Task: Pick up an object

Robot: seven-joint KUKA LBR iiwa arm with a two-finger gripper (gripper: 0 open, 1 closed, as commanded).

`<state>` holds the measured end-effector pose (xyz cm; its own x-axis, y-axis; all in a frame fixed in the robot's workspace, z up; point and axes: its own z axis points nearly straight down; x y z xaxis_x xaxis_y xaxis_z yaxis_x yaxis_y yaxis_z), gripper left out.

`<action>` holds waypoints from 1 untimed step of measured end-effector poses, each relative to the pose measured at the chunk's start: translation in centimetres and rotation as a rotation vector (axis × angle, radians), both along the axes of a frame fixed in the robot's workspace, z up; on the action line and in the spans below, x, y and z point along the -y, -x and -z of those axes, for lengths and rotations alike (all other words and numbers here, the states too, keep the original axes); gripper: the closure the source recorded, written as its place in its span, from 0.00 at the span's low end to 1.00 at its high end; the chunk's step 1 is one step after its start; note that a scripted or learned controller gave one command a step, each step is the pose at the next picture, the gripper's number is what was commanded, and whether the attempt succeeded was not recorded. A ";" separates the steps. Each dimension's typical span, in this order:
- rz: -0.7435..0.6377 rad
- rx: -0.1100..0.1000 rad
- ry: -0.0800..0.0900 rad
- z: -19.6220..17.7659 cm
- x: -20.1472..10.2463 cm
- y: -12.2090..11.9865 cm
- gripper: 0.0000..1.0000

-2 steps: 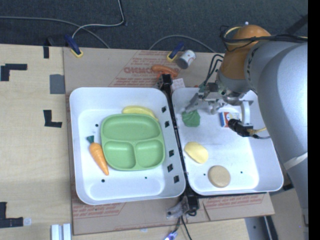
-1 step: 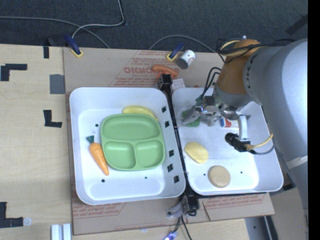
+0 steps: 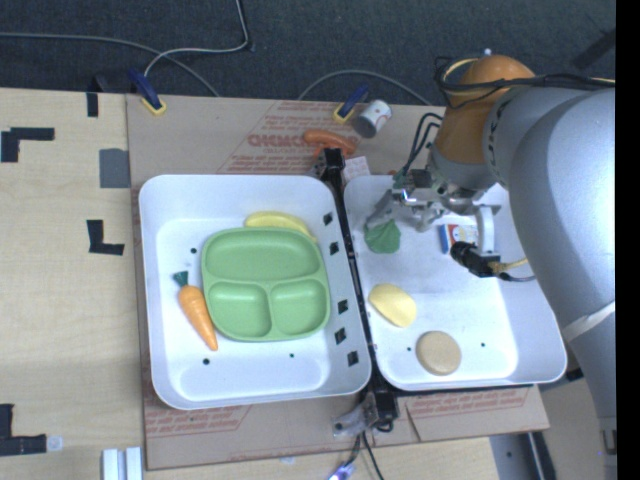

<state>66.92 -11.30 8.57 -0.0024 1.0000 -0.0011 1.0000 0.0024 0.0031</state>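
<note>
My gripper (image 3: 400, 208) hangs low over the far left part of the right bin (image 3: 520, 353). A small green, leafy-looking object (image 3: 382, 236) lies directly under and in front of it, touching or nearly touching its tip. I cannot tell whether the green object is grasped. Nearer the front of the same bin lie a yellow lemon-shaped piece (image 3: 393, 304) and a tan round piece (image 3: 438, 352). A small white, red and blue item (image 3: 459, 235) sits just right of the gripper, partly behind the wrist.
The left bin (image 3: 165, 368) holds a green divided plate (image 3: 265, 281), a yellow piece (image 3: 278, 222) behind it and an orange carrot (image 3: 196, 313) to its left. Beyond the bins lie an orange object (image 3: 330, 140) and a grey cylinder (image 3: 372, 118). The arm's bulk fills the right side.
</note>
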 end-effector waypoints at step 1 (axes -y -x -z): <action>-0.001 0.001 0.000 -1.1 -0.1 -0.1 1.00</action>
<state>67.00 -11.23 9.69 -0.0034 1.0000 -0.0012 1.0000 0.0034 0.0040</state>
